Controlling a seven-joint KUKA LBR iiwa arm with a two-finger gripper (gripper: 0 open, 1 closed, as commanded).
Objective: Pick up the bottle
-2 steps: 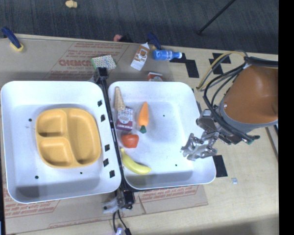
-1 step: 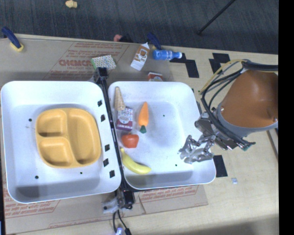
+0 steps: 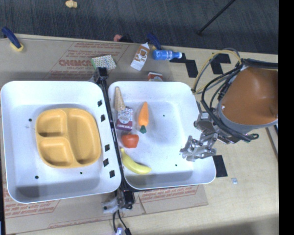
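**One bottle, outside both bins, well apart from the gripper**

One bottle [image 3: 165, 55] is seen lying on the bench behind the right bin [image 3: 183, 94], beyond that bin's far rim, not inside either bin. It is blue with a pale cap end, and its long axis runs roughly left-right in the camera view, cap toward the right. A small carton [image 3: 140, 57] lies just beside it on the left.

The gripper [image 3: 198, 148] is located over the right bin's near right corner, close to the rim. From the gripper the bottle lies up the view and somewhat left, across the whole depth of the bin; the two are well apart. A single arm is present, so no choice of side arises.

Finger state: metal finger parts are made out at the gripper, but the gap cannot be told from this slant. Nothing is seen between them and nothing is touched, as far as can be judged.

Inside the right bin a carrot [image 3: 143, 115], a tomato [image 3: 130, 140], a banana [image 3: 134, 164], a cone [image 3: 118, 99] and a small pack [image 3: 125, 119] are gathered along the left side, none of them between gripper and bottle. A yellow divided plate [image 3: 67, 136] sits in the left bin [image 3: 14, 102].

Judgement: the reach is not yet begun; the far rim must be crossed and the fingers set across the bottle's short axis.
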